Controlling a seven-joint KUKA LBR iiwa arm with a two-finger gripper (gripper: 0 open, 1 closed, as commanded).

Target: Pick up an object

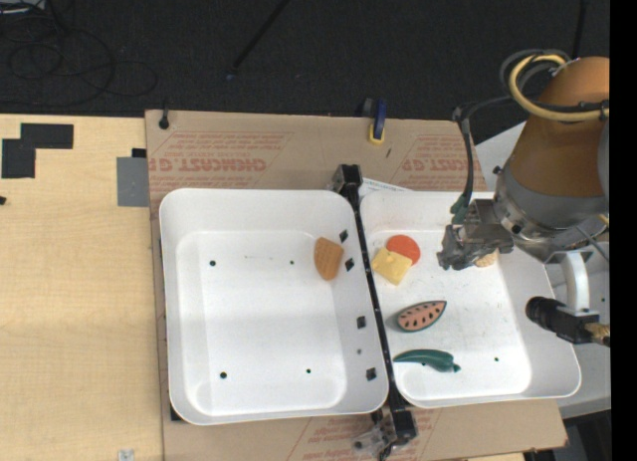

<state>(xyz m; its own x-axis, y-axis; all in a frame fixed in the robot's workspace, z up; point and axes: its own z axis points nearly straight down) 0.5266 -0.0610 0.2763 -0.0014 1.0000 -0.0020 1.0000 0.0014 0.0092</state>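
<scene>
In the right bin [557,374] lie a red round piece [403,247] touching a yellow block [391,267], a watermelon slice [422,316] below them, and a green pod [428,358] nearest the front. An orange wedge [328,258] sits in the left bin [189,349] by the divider. The arm [562,140] leans in from the right, its gripper [460,253] low over the right bin's back, just beside the red piece; whether anything is clamped, I cannot tell.

Tool [460,255] hovers over right bin [542,374] beside toys.
</scene>
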